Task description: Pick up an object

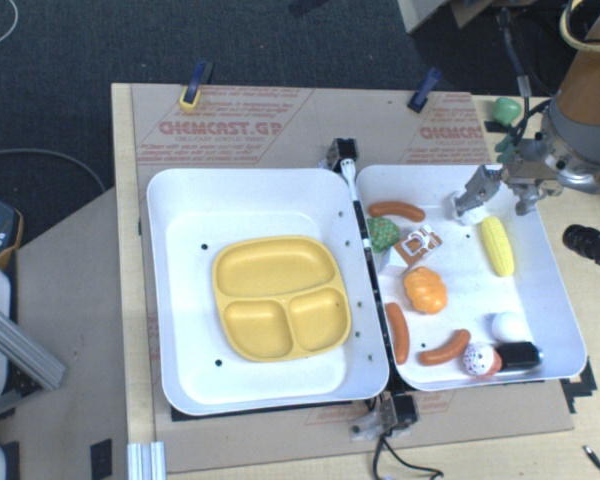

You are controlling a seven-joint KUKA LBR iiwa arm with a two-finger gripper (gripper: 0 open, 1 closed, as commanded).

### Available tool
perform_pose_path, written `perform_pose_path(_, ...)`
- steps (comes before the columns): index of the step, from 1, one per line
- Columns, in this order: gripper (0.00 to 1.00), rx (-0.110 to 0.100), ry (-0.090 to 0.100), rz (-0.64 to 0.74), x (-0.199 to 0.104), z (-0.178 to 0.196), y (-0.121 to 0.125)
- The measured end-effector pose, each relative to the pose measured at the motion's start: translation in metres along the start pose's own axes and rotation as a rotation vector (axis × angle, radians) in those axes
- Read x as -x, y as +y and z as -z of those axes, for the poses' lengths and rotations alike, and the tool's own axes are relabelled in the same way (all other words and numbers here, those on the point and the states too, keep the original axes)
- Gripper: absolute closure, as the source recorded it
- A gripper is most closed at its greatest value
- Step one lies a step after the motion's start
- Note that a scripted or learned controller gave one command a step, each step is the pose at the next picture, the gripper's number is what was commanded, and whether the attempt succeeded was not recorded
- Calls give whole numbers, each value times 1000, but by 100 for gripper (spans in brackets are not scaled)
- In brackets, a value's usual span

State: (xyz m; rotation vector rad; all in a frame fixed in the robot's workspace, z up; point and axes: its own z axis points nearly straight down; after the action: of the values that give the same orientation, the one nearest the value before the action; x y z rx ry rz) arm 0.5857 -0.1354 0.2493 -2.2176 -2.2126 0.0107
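Observation:
My gripper hovers over the far part of the right bin, its fingers spread open with nothing between them. A yellow corn cob lies just below it. To its left lie a brown sausage, a green broccoli piece and a small orange-and-white packet. An orange fruit sits mid-bin. Near the front are two more sausages, a white egg, a speckled ball and a black block.
The left bin holds a yellow compartment plate. A black clip sits at the bins' shared far corner. The grey arm with its orange band comes in from the upper right. Cardboard lies under both bins.

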Motion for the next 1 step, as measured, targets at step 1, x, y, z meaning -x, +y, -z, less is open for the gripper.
perform_pose_path(1, 0, 12, -2, 2, 0, 6, 2)
